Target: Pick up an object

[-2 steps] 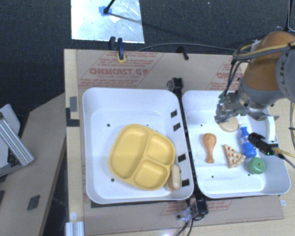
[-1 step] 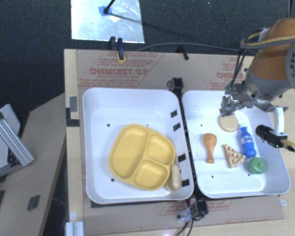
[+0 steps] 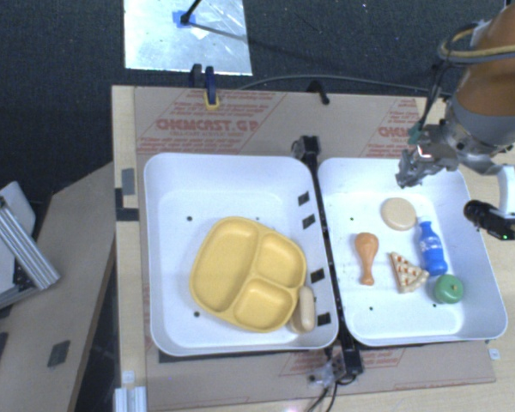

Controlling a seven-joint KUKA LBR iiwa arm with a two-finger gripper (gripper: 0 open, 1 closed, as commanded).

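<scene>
We see two white bins side by side, and we place everything from the right bin (image 3: 476,316). Inside it lie a round tan disc (image 3: 398,213) near its far side, a blue bottle (image 3: 429,247) just beside the disc, a drumstick (image 3: 366,256) toward its left half, a pizza slice (image 3: 407,272) between drumstick and bottle, and a green apple (image 3: 448,289) near its front right corner, just below the bottle. The gripper (image 3: 409,175) hangs over the bin's far edge, above the disc and apart from it. To the bin's left, the left bin (image 3: 167,196) holds a yellow tray (image 3: 240,269) with a pale roll (image 3: 305,309) touching the tray's near right edge.
</scene>
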